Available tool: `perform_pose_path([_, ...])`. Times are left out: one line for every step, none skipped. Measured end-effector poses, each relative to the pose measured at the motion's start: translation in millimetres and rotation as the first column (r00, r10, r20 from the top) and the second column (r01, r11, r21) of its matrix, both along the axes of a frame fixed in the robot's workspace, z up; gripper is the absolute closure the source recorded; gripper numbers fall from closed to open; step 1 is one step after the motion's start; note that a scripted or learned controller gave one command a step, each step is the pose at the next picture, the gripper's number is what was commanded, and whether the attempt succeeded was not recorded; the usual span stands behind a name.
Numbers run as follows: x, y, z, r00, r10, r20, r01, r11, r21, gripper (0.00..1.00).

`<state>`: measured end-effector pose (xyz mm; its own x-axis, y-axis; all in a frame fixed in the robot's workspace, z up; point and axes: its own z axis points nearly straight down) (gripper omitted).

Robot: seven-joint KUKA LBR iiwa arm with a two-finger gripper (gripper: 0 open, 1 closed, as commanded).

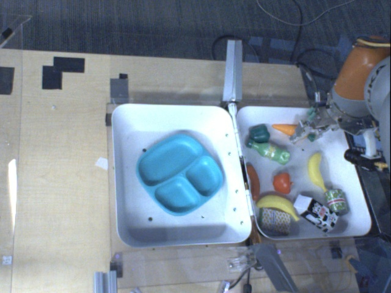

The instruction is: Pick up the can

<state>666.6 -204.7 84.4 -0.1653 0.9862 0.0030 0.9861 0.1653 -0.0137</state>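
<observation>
End effector sits at top of right bin, just beside orange carrot. Fingers too small and blurry; cannot tell if wide or narrow. Nothing seen held.

Can lies near bottom right corner of right bin, tipped on side, long axis slanting. It is well apart from end effector, toward lower right in view. Yellow banana lies between.

Right bin also holds green bottle, red tomato, black-and-white box.

Left bin holds blue tray.

Dark carpet behind pale wooden bench
</observation>
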Motion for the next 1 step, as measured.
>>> perform_pose_path([0.5, 0.3, 11.4, 1.000, 0.005, -0.001, -0.005, 1.000, -0.002, 1.00])
